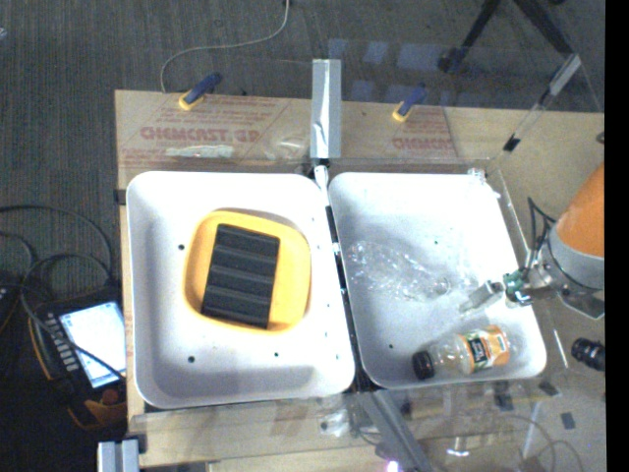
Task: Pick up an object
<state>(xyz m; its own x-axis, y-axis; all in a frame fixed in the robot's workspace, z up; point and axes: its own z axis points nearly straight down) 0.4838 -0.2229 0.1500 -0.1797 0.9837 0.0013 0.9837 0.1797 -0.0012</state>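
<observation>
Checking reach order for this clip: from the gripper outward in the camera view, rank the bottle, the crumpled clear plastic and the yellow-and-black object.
From the gripper:
1. Bottle, right bin's front edge.
2. Crumpled clear plastic, middle of right bin.
3. Yellow-and-black object, left bin.

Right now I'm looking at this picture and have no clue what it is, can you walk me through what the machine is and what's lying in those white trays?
You are looking down at a slant from a camera fixed above a workbench. On the bench sit two shallow white bins side by side. The left bin holds a yellow dish with a ridged black block lying on it. The right bin holds a small bottle with a dark cap and an orange label, lying on its side near the front edge, plus a crumpled piece of clear plastic near the middle.

The machine is a robot arm reaching in from the right; you can see its orange band. At its tip is a two-finger gripper, low over the right bin, just above the bottle. Nothing can be seen between its fingers, so it does not appear to hold anything yet.
</observation>
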